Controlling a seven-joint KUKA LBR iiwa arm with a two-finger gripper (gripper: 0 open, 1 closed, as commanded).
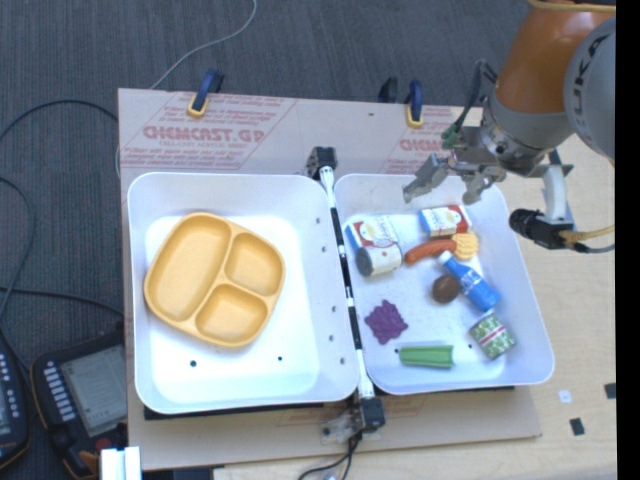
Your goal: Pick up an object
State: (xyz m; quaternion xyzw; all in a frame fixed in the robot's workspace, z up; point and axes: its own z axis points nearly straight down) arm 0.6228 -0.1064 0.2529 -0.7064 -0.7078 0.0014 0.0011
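The arm (555,48) is being seen entering from the 2 o'clock corner, and its upper part is being cut off by the frame edge. The claw (452,180) is being held above the 12 o'clock rim of the right bin (535,363), with its fingers spread wide and nothing between them.

In the right bin the objects are lying loose. A small carton (443,219) is lying just below the claw, toward 6 o'clock from it. At 9 o'clock of the carton a white packet (375,232) and a grey can (379,259) are being seen close together; their labels are too small to be read. An orange sausage-like piece (428,250) is lying between the can and a blue bottle (471,282). A brown round thing (446,288) is touching the bottle. A purple piece (385,320), a green piece (427,354) and a green patterned can (492,336) are lying toward the 6 o'clock side.

In the left bin (160,388) a yellow divided plate (214,278) is resting. The bench (210,133) is being partly covered by both bins.
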